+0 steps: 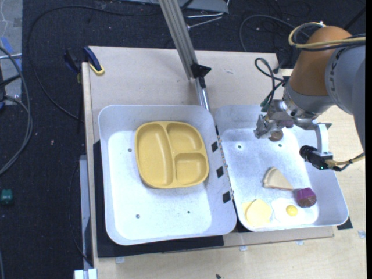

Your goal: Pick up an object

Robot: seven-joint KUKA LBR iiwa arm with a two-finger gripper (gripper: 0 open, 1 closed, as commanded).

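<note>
Claw (271, 130): I cannot tell its state; it hangs above bare right bin (244, 156) floor, so descending here risks missing the wedge (276, 180).

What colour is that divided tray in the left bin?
Yellow: the divided tray shows plainly in the camera view.
</note>
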